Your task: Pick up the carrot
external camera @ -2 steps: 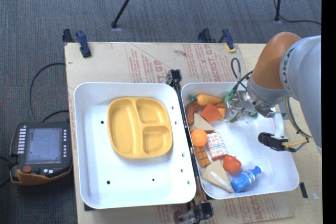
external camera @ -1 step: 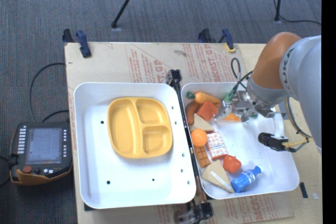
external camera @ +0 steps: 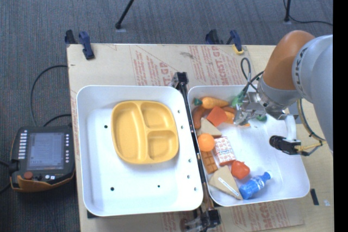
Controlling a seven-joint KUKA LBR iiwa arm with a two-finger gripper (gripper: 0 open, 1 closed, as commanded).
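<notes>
1. Nearest the camera, a blue bottle (external camera: pixel 254 184) and a cheese wedge (external camera: pixel 224 181) lie at the right bin's (external camera: pixel 283 171) front.
2. Farther back, the gripper (external camera: pixel 246 115) hangs low at the pile; I cannot tell its state.
3. At the back, the carrot (external camera: pixel 214 101) lies unlifted; grasp and lift remain.
</notes>
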